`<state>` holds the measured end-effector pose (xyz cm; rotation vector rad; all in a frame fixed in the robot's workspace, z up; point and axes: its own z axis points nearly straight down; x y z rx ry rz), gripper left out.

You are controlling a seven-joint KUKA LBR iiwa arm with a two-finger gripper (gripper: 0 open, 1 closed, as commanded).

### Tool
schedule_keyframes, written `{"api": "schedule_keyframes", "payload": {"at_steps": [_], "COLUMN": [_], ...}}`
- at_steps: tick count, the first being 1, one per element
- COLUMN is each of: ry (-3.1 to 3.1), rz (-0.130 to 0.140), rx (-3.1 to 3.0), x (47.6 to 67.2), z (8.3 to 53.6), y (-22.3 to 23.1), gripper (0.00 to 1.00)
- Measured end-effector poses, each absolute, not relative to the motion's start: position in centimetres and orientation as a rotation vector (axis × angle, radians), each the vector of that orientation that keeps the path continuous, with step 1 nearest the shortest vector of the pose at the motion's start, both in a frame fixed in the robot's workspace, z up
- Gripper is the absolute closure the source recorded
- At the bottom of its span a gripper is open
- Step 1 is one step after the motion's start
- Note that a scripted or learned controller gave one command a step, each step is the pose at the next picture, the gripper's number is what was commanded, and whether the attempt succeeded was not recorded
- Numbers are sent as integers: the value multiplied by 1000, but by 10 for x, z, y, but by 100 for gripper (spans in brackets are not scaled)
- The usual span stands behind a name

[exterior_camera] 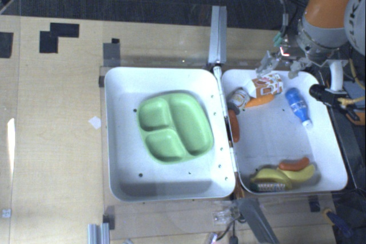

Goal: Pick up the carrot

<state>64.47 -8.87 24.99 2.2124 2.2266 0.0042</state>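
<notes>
The carrot was seen in the right bin, near its far left corner, lying slantwise with its upper end tucked under a small carton and a can touching its lower end. It was judged light, stiff and smooth, likely a toy, best taken across its exposed middle. The gripper hung above the bin's far edge, just beyond the carton. Its jaws were blurred against the wrist; whether apart or together could not be told.
</notes>
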Motion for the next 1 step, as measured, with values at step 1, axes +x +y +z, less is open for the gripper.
{"api": "schedule_keyframes", "payload": {"at_steps": [1], "ry": [2500], "rz": [4], "rx": [1897], "x": [614], "z": [163], "y": [-95], "gripper": [0]}}
